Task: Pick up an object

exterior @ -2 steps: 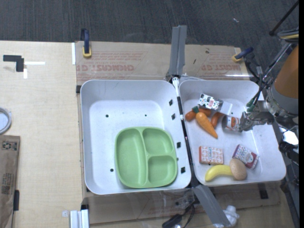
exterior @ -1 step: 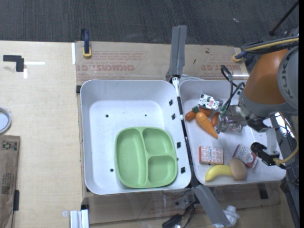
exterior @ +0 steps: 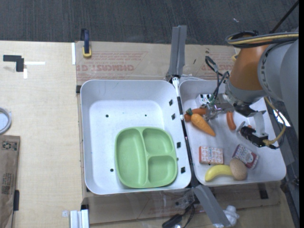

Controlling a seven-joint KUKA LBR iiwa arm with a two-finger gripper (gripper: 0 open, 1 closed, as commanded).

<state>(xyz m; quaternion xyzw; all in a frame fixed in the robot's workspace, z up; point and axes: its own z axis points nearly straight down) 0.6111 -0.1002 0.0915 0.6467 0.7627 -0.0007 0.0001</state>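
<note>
Grey arm (exterior: 280, 70) reaches over the right bin (exterior: 270, 175), its gripper (exterior: 216, 109) low near the far left corner, fingers too blurred to judge, just beside the carrot (exterior: 203, 124), which looks light, hard, smooth and likely slippery, best pinched across its thick middle.

The left white bin (exterior: 90, 127) had a green divided plate (exterior: 146, 156) sitting in it, three compartments, pushed toward the near right corner. The bins sat on a cardboard sheet (exterior: 128, 61) with red print on it, and a blue and yellow clamp (exterior: 85, 42) pinned its far left edge. A grey post (exterior: 177, 51) stood up between the bins at the back. Off to the left on the bench (exterior: 38, 108) were a black L-shaped bracket (exterior: 14, 61), a roll of tape (exterior: 3, 121) at the edge, and a brown cardboard piece (exterior: 8, 175).
</note>
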